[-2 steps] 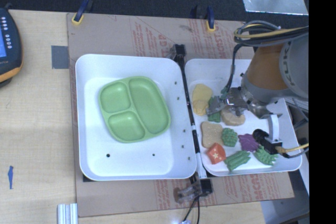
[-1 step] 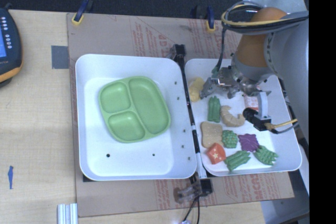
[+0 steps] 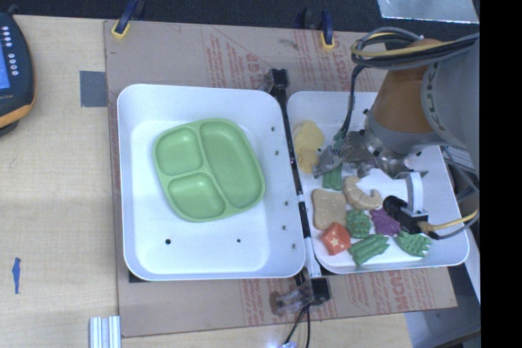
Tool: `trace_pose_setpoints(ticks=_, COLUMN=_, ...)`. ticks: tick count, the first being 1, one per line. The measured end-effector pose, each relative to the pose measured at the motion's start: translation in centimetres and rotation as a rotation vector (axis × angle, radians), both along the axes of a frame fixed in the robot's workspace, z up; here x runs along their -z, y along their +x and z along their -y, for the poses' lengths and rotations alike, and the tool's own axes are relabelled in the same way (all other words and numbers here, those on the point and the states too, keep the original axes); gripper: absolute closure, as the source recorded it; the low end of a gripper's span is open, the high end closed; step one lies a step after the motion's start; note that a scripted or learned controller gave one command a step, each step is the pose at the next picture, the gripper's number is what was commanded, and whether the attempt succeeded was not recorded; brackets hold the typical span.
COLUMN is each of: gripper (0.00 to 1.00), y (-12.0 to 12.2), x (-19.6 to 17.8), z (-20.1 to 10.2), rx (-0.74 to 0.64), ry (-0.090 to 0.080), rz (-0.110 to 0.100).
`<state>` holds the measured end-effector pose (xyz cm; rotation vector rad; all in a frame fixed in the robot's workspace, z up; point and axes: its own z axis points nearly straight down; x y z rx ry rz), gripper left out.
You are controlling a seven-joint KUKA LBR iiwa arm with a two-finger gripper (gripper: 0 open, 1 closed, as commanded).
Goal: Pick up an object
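Note:
The right bin holds several toy foods: a pale yellow piece, a tan toast slice, a red strawberry, green pieces, a purple piece and a beige curved piece. My gripper is down in this bin, just right of the yellow piece and over a small green piece. The wrist hides much of the fingers.
A green three-compartment plate lies in the left bin. Clamps sit along the seam between the bins. A handheld pendant lies at the far left of the bench. Cables loop above the arm.

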<state>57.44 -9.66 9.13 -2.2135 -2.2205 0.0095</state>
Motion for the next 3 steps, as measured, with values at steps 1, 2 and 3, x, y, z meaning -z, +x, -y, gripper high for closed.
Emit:
trace_pose_setpoints(ticks=1, gripper=0.00, y=0.4, x=0.0, z=-0.2, rx=-0.002, ry=-0.001, rz=0.006)
trace_pose_setpoints(ticks=2, gripper=0.00, y=2.6, x=-0.1, z=0.5, rx=-0.002, ry=0.000, rz=0.008)
trace_pose_setpoints(ticks=3, gripper=0.00, y=-0.8, x=0.0, z=-0.3, rx=0.000, ry=0.000, rz=0.001)
